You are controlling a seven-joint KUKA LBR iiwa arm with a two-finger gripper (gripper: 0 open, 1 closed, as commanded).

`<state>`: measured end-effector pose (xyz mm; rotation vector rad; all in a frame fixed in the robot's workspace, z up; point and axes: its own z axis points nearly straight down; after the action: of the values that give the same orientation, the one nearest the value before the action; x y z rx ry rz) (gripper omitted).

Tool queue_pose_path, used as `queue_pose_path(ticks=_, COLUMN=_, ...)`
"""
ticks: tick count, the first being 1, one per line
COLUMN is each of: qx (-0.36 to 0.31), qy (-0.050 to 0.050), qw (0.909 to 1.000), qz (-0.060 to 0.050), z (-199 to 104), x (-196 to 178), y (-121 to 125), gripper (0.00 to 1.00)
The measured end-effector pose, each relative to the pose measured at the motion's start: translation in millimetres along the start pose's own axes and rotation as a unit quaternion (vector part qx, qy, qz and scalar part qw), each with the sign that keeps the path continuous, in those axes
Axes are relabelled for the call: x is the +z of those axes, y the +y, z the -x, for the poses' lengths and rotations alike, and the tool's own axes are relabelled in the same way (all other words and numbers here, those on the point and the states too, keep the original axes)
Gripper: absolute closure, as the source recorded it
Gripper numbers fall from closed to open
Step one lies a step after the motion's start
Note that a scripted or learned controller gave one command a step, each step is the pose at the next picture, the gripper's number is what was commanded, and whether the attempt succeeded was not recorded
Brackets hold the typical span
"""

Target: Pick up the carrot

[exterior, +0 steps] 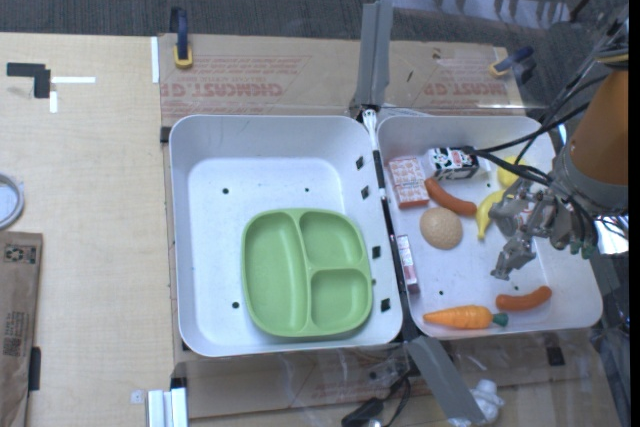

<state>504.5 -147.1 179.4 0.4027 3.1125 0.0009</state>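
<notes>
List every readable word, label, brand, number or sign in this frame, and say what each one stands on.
"CHEMCAST GP", red print seen upside down, repeated on the brown board behind the bins.
A recycling symbol on the brown paper bag at the left edge; its other print is too small to read.
Red and white carton in the right bin: print too blurred to read.
Black and white carton: pattern, no legible text.

Even, bright overhead light; the white bins [190, 215] nearly wash out (little glare elsewhere). Soft shadows lie beneath the claw [512, 260] at four o'clock. Slight overall blur.
</notes>
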Motion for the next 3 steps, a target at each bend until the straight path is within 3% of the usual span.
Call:
queue_pose_path(ticks=1, qx=-0.001, qy=0.0, qw=1.0, qz=0.0, z=-12, x=-32, y=11, gripper=0.0)
queue_pose_path(ticks=2, qx=-0.013, qy=-0.006, qw=0.9999, qz=0.001, z=-36, x=84, y=47, gripper=0.0)
queue_pose_path(ticks=3, qx=-0.011, qy=-0.005, qw=0.9999, qz=0.001, z=-36, x=76, y=48, gripper=1.0)
